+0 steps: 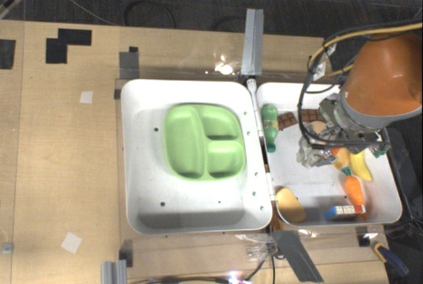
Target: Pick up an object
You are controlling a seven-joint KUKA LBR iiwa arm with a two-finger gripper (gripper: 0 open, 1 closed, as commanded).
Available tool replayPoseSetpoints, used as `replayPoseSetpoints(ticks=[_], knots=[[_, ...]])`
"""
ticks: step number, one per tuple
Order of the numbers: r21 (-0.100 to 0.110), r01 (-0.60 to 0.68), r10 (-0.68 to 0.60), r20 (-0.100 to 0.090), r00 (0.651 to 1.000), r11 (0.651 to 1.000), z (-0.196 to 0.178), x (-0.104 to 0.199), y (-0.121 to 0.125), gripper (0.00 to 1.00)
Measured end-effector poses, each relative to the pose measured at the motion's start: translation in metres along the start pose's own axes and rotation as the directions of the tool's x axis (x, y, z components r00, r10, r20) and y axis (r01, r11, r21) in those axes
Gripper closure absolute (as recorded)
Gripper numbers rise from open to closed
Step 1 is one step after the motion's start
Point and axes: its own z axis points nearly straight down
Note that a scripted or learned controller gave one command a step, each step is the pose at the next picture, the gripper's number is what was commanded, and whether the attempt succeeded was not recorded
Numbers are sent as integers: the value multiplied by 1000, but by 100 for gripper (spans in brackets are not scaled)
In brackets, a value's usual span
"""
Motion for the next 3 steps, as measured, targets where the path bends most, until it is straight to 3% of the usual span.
replayPoseSetpoints(ticks=[1, 2, 3], knots=[[1, 198, -198, -3, 980, 980, 46, 20, -26, 100], [8, 294, -294, 1, 956, 956, -34, 10, -69, 100], [1, 479, -479, -1, 878, 878, 6, -23, -121, 100]])
